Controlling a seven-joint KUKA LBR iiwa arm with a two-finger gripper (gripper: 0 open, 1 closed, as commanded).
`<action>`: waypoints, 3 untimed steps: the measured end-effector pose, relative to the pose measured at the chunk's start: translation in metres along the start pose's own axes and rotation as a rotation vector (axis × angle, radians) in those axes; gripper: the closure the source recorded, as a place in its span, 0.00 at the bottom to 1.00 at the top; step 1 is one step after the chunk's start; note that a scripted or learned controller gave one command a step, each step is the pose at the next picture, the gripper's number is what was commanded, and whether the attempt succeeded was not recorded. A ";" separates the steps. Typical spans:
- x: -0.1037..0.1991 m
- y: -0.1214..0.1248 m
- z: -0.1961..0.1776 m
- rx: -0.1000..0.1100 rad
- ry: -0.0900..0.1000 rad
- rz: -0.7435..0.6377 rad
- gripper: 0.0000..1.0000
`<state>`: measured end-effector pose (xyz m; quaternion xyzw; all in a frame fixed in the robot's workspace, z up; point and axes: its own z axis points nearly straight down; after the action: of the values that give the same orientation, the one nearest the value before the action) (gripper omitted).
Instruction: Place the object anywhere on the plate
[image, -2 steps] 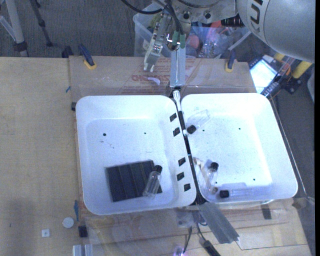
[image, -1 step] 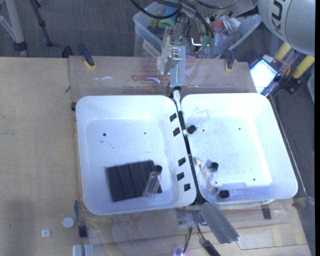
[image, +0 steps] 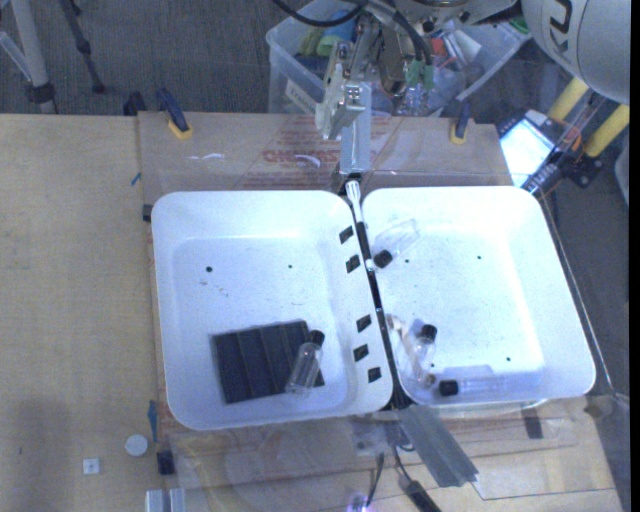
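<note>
A pale wooden bench (image: 70, 250) carries two shallow white bins side by side, with a box of clutter behind them. The pincer (image: 351, 172) hangs over the far end of the seam between the bins, and I cannot tell whether it is wide or narrow from this slant. The relation that matters runs from the pincer toward the camera and a little leftward: there, in the left bin (image: 190, 235), lies the dark ribbed plate (image: 255, 362). A clear vial (image: 302, 368) with a black cap rests across the plate's right edge, well apart from the pincer. Its long axis runs roughly along the line back to the pincer, cap end nearer, so I judge the placing as good as done. On the pincer's other side, the right bin (image: 500, 225) holds more clear vials (image: 418, 345). By count: one arm, two bins, one plate, one vial on the plate, and at least three in the right bin, though their glass blurs against the white
</note>
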<state>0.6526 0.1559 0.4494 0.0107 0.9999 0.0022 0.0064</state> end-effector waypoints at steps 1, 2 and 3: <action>-0.001 0.001 -0.012 -0.004 -0.010 0.000 1.00; -0.002 0.001 -0.025 -0.007 -0.020 0.001 1.00; -0.003 0.002 -0.037 -0.011 -0.030 0.002 1.00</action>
<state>0.6557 0.1573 0.4866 0.0115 0.9997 0.0075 0.0216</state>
